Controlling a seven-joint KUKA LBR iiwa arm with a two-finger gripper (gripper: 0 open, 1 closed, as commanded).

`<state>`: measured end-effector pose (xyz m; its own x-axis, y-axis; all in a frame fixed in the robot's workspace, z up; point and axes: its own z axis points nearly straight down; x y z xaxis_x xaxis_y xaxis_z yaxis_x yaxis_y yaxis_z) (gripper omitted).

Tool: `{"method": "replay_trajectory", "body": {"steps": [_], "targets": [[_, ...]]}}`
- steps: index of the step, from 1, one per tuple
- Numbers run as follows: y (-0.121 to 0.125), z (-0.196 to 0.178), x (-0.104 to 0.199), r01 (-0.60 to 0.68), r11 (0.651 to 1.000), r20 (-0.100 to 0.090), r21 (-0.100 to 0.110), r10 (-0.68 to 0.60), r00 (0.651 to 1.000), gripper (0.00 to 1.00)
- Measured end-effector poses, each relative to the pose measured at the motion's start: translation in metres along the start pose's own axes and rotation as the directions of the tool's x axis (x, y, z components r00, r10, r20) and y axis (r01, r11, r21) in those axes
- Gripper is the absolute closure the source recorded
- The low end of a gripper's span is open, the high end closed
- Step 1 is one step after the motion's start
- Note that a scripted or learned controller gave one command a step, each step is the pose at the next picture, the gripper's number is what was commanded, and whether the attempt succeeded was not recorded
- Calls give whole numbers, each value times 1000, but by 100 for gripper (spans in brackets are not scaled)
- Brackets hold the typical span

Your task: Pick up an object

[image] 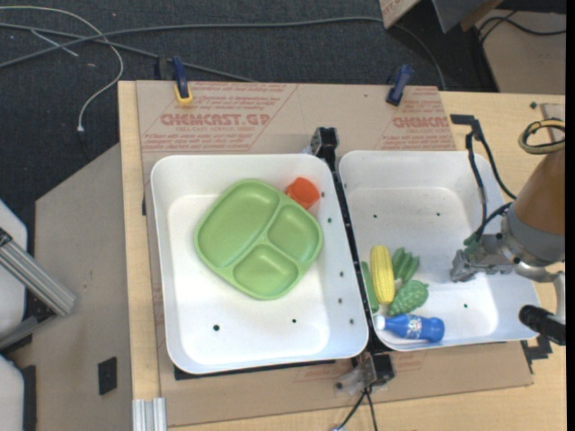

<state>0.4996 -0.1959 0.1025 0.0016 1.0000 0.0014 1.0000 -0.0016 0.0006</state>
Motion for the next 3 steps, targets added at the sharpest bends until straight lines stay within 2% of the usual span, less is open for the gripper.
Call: {"method": "replay_trajectory", "body": {"steps": [2, 3], "targets": [[2, -109, 1, 3, 1000, 4, -5, -3, 1000, 100], [9, -119, 53, 7, 1000, 1, -2, -7, 1000, 100]]}}
